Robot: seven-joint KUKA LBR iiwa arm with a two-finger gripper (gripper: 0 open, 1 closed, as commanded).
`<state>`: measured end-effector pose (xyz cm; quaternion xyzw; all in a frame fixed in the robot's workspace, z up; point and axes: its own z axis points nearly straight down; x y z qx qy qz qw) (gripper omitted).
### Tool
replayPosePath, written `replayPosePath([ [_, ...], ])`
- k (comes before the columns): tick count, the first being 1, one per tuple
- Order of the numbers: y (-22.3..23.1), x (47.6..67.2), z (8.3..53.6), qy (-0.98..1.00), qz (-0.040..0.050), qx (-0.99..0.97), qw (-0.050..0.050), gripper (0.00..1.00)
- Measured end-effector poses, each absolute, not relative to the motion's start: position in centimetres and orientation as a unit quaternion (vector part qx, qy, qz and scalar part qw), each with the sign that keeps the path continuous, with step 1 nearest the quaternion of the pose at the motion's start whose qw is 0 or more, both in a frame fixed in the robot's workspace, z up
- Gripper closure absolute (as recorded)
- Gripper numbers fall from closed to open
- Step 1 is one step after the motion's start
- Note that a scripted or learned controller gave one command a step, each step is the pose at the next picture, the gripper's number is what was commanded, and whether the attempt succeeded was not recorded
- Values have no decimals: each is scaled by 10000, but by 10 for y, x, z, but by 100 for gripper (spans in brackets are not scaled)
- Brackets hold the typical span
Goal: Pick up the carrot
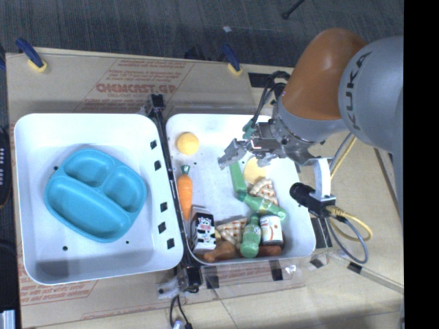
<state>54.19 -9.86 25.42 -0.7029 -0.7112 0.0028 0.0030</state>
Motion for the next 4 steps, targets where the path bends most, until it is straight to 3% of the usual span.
replayPosePath([
  [1,-32,531,189,-6873,44,-7263,41,0],
  [2,-49,537,192,-6086,24,-7935,-2,0],
  [3,-52,563,192,-5458,35,-8379,12,0],
  [4,-93,560,89,-5515,57,-8341,24,0],
])
